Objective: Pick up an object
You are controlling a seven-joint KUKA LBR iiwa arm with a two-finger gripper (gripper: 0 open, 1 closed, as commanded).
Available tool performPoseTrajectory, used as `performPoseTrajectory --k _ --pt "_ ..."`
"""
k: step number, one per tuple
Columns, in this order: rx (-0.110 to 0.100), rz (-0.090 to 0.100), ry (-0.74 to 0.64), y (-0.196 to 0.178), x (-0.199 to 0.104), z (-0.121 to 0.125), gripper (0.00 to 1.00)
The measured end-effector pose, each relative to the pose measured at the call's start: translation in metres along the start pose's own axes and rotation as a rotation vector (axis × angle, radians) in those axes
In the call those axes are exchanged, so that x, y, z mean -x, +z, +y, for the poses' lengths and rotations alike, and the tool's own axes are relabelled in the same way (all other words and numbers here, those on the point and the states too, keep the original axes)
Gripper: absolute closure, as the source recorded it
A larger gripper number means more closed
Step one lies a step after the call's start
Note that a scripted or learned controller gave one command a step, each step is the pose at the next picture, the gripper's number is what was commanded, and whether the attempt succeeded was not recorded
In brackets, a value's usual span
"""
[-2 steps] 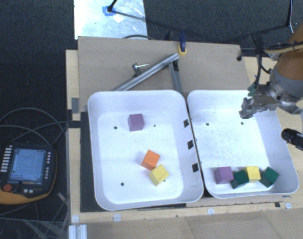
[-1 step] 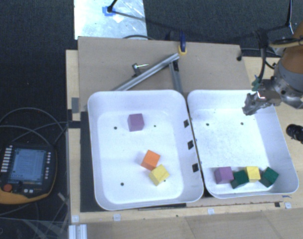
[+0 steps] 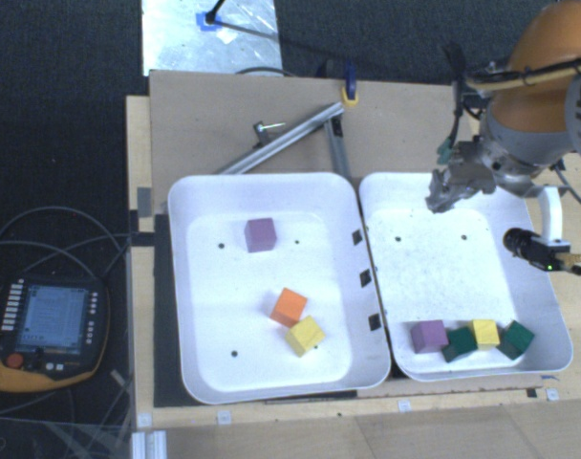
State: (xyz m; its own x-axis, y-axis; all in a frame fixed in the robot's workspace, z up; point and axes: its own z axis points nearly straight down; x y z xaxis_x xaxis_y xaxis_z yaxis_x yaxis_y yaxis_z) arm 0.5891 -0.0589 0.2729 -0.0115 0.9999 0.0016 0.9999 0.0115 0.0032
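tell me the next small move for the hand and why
Probably travel toward the near edge of the right bin: the hand hangs over the bin's far part with nothing under it, while the purple block and its neighbours sit along that near edge.

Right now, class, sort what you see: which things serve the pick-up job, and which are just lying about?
For the job:
tool
purple block
orange block
yellow block
four blocks in the right bin
left bin

Lying about:
handheld control pad
metal bar
foil sheet
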Motion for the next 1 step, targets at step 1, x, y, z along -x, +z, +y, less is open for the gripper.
performPoseTrajectory --k 1 --pt "0.0 0.0 0.0 0.0005 -0.0558 0.0137 1.0"
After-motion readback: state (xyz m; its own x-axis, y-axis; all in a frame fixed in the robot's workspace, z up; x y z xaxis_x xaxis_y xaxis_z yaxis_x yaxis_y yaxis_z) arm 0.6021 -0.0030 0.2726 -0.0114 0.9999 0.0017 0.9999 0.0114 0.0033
